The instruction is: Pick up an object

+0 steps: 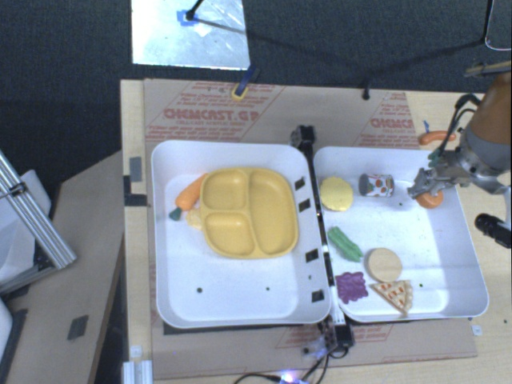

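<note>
Orange piece (pixel 431 199) sits at the upper right of the right bin (pixel 460 246), touching the end effector (pixel 425 186) hanging right over it; can't tell how wide it's spread or if it's gripping; I'd centre on the piece, drop straight, close gently before lifting.
</note>
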You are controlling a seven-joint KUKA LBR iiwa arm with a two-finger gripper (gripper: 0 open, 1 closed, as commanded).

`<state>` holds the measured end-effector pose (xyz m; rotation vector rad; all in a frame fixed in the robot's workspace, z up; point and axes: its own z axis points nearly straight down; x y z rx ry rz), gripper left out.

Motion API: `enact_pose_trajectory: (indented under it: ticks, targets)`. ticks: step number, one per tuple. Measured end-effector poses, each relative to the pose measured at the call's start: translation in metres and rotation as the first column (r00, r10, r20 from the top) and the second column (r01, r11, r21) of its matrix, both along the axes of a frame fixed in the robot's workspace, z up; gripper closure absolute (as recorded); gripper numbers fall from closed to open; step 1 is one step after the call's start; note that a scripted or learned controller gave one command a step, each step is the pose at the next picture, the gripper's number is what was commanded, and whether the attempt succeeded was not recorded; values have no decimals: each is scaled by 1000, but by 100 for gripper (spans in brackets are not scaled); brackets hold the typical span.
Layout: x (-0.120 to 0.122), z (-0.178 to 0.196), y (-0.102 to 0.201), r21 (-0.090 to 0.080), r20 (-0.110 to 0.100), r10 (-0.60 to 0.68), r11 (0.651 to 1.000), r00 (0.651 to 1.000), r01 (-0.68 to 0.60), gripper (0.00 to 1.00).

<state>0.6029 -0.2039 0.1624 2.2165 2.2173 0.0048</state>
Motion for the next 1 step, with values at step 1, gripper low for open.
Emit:
enact_pose_trajectory:
  ticks: [1]
  targets:
    - [9,63,-1,-1,3,5,1000,1000,-5,100]
